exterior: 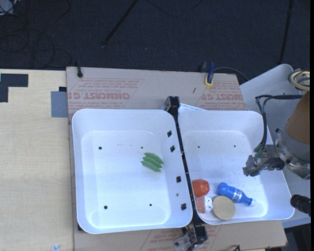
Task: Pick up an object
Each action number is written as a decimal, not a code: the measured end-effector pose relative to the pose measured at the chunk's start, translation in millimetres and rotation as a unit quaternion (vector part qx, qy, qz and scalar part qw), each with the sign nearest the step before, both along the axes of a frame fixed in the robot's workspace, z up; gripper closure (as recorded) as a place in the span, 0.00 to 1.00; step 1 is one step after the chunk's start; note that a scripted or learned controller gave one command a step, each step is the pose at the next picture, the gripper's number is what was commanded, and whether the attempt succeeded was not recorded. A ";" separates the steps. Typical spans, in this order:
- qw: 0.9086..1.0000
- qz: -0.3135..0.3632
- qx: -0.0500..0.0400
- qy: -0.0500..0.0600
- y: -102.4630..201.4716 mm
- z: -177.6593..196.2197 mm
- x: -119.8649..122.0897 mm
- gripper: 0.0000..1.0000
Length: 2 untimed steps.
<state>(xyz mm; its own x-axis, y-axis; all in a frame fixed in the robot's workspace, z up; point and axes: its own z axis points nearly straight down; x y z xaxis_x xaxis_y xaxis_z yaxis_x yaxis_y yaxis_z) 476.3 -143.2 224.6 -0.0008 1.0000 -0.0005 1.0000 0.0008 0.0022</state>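
The right bin (pixel 220 122) holds a blue bottle (pixel 234 193), an orange-red ball (pixel 200 187), a tan round disc (pixel 223 207) and a small white die (pixel 209 205), all clustered near its front edge. A green ridged object (pixel 153 161) lies in the left bin (pixel 94 124). My gripper (pixel 255 168) hangs at the right bin's right side, above and to the right of the blue bottle, apart from it. Nothing shows between its fingers.
A black divider clip strip (pixel 179 156) runs between the two bins. Cardboard (pixel 146 90) lies under the bins. Cables (pixel 264 119) trail along the arm at the right. A light wooden bench top (pixel 26 166) spreads to the left.
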 end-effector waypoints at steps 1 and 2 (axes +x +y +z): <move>1.000 -0.002 0.001 0.005 -37.3 -65.0 -2.7 1.00; 1.000 0.001 0.000 0.001 30.9 -139.8 -0.5 1.00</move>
<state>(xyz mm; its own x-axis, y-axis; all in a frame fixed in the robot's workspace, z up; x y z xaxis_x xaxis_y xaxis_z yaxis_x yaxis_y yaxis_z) 475.8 -112.3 84.8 -0.0030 1.0000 -0.0010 1.0000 0.0030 0.0003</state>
